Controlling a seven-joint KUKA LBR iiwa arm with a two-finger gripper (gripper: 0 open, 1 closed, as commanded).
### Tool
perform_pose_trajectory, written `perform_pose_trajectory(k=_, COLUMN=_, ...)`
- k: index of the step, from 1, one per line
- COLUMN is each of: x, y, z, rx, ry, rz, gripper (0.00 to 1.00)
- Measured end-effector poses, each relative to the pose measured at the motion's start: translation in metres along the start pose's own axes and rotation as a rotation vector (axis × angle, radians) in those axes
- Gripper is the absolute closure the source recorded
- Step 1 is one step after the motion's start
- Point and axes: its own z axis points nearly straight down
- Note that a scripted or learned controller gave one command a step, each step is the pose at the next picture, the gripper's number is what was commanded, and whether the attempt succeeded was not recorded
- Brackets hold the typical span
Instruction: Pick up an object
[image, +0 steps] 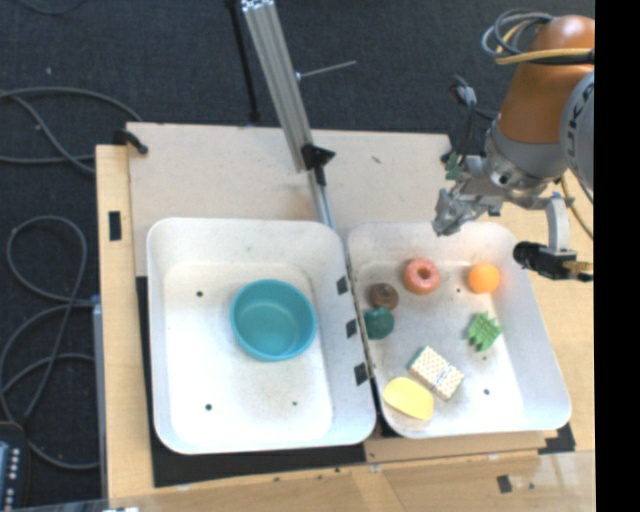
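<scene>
Left bin: white, shallow, holding one teal bowl near its middle, upright, hollow facing up.

Right bin: white, shallow, touching the left bin along a shared edge. Contents, from rear to front:
- pink ring-shaped doughnut, lying flat, toward the rear centre;
- orange ball, right of the doughnut, apart from it;
- brown round piece, near the left wall, just above a dark green lump, the two touching or nearly so;
- green leafy toy, below the orange ball, apart;
- patterned cream block, tilted, its lower corner against a yellow rounded piece at the front edge.

Grey metal post: slanting up from between the bins at the rear.

Gripper: hanging over the rear rim of the right bin, above and right of the doughnut, nothing seen in it; opening width impossible to tell. No item lying directly beneath it.
</scene>
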Motion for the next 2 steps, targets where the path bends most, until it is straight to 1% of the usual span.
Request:
perform_pose_trajectory(k=1, x=0.052, y=0.010, z=0.009, rx=0.001, ry=0.000, rz=-0.001, gripper=1.00)
perform_pose_trajectory(k=2, x=0.102, y=0.001, z=0.009, rx=0.001, ry=0.000, rz=-0.001, gripper=1.00)
